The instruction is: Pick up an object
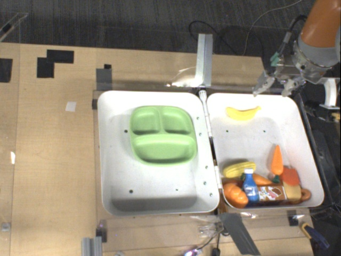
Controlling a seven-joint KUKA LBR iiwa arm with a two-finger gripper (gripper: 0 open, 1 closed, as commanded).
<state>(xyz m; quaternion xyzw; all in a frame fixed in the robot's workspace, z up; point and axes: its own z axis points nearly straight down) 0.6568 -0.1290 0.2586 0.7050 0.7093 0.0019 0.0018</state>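
My gripper (275, 87) hangs over the far edge of the right bin (298, 116), fingers spread apart with nothing between them. A yellow banana (242, 112) lies in that bin's far part, a little left of and nearer than the gripper. Piled in the near corner are a corn cob (238, 169), an orange fruit (235, 194), a bottle with a blue cap (249, 186), a carrot (276, 160) and an orange-brown block (291, 176).
The left bin (112, 143) holds a green divided tray (162, 134). A metal post (204, 57) stands behind the wall between the bins. Cables run across the dark floor at the back right.
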